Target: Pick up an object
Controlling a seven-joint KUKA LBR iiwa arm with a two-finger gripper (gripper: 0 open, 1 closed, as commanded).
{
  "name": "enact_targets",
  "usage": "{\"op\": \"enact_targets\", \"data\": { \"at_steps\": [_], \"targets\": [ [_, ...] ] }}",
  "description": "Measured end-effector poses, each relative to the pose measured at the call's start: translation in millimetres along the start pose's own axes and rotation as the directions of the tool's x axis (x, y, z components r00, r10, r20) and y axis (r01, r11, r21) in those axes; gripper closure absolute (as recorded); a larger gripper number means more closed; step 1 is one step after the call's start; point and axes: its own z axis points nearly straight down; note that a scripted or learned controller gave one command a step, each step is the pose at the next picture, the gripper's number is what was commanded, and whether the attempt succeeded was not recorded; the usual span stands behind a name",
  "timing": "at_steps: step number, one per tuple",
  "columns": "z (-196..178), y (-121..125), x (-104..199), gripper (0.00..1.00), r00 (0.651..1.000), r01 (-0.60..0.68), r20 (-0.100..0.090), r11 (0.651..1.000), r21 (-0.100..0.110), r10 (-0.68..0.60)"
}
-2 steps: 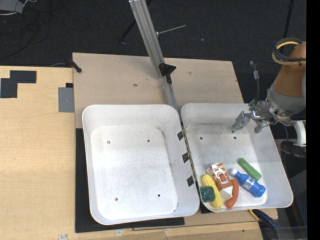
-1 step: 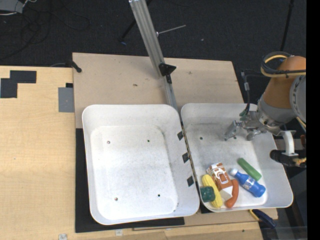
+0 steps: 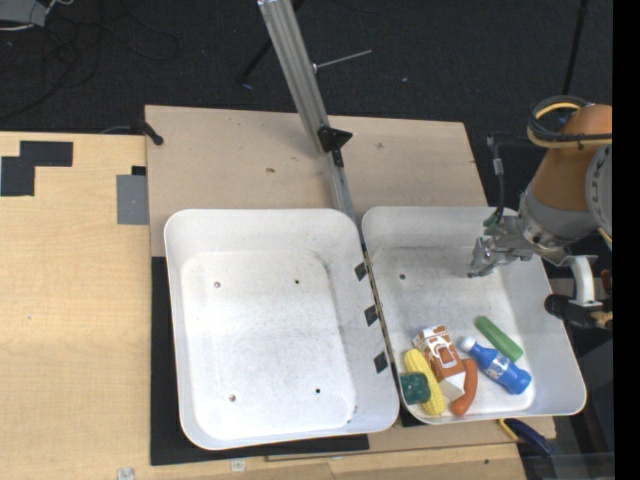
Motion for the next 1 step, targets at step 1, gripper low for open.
{"op": "enact_targets", "data": {
  "at_steps": [1],
  "targets": [
    [-43.1,0.0,-3.8,1.00,1.000,-0.004,0.002,1.000,-0.005,0.004]
  ]
}}
